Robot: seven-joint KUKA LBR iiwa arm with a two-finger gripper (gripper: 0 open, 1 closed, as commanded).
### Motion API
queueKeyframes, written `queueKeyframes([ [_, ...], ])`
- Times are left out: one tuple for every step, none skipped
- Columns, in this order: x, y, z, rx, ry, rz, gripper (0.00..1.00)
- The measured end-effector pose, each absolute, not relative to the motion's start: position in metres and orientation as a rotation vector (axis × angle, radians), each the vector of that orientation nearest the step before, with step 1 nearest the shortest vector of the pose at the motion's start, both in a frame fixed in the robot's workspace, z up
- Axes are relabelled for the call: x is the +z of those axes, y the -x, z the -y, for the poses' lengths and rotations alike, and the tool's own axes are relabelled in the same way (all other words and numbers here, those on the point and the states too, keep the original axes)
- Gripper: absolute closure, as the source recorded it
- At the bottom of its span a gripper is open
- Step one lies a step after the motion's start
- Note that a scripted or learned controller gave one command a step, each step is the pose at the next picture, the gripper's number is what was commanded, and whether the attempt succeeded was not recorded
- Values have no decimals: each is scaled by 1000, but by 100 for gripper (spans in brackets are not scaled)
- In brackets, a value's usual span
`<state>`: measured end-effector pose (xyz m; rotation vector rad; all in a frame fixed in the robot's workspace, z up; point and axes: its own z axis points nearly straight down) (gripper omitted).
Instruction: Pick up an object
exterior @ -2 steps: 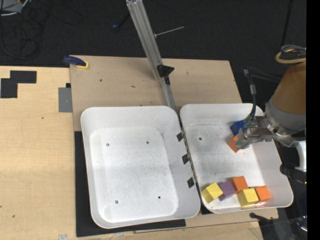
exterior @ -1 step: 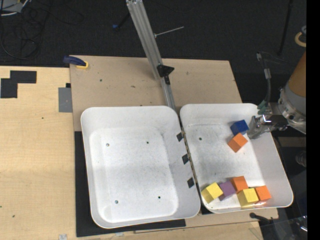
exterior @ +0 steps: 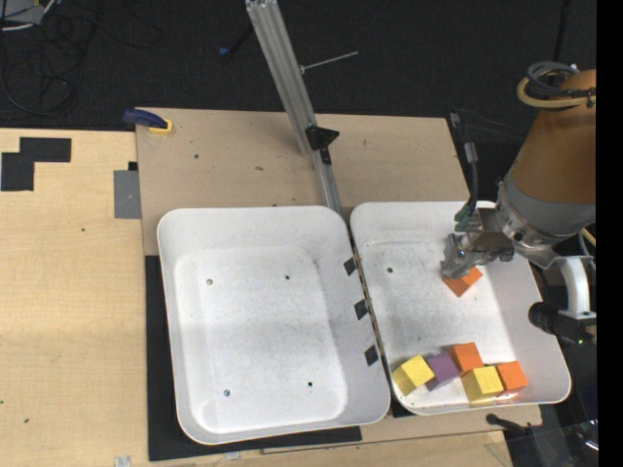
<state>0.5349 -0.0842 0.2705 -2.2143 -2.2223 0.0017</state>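
orange block sits at the right centre of the frame, inside the right bin, tilted on a corner and directly under the hand. the hand's tips meet the block's top edge, and the block looks tipped up off the bin floor, so a grasp seems to be under way or just made. whether the block is truly pinched between the fingers cannot be told from this slanted view, nor how wide the hand stands; the dark metal parts blur together there. as a judgement, the reach and descent look done, and what is left is a firm closure and a clean lift clear of the bin.

lower in the same bin, toward the bottom right of the frame, a cluster of blocks lies close together: a yellow block, a purple block, a second orange block, another yellow block and a further orange block. they are well apart from the hand and should not hinder a lift. the left bin fills the centre left. a metal rail slants from the top centre down to the gap between the bins, and a blue and yellow clamp lies on the tabletop at upper left. nothing visible blocks a straight rise.
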Motion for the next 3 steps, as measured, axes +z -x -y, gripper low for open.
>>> queueKeyframes([
  [271, -540, 31, 1, 2214, 2224, 100],
  [248, -543, -25, 5, 2212, 2222, 100],
  [238, -539, -84, 6, 2212, 2222, 100],
])
